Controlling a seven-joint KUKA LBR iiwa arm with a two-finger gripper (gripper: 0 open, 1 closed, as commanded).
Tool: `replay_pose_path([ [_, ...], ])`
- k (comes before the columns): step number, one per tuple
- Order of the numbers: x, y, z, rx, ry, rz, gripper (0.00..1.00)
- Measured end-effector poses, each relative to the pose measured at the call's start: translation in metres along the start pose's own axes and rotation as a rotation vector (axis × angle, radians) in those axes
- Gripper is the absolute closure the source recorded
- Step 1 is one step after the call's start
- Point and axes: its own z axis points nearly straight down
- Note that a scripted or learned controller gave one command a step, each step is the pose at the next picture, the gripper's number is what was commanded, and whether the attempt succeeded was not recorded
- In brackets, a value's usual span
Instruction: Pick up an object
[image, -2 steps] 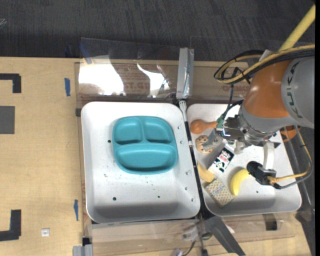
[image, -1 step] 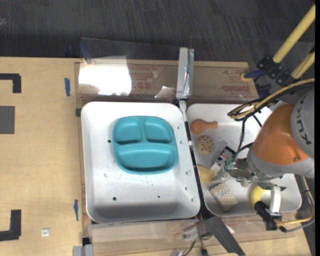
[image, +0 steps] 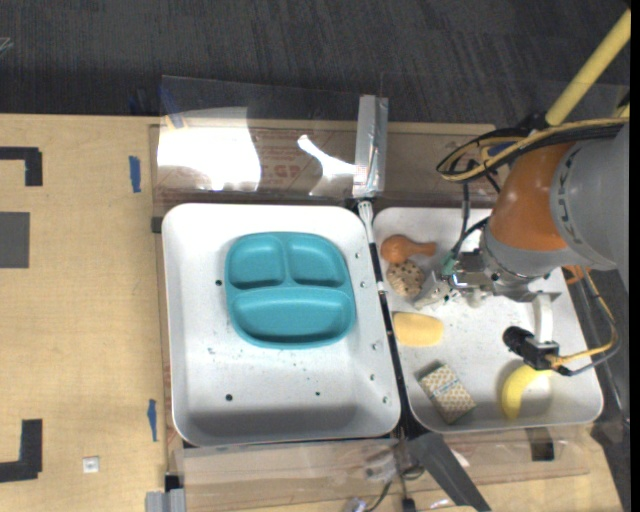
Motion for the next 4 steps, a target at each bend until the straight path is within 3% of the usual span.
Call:
replay_pose_path([
  [1,0.0,0.002,-0.012,-0.006,-0.001,0.001,1.0],
  [2,0.0,0.001,-0.012,-0.005,-0.001,0.001,0.0],
  [3,-0.001,0.057,-0.001,0.018,0.001,0.107,0.0],
  [4,-0.009,0.074,0.0,0.066,0.011,0.196,0.0],
])
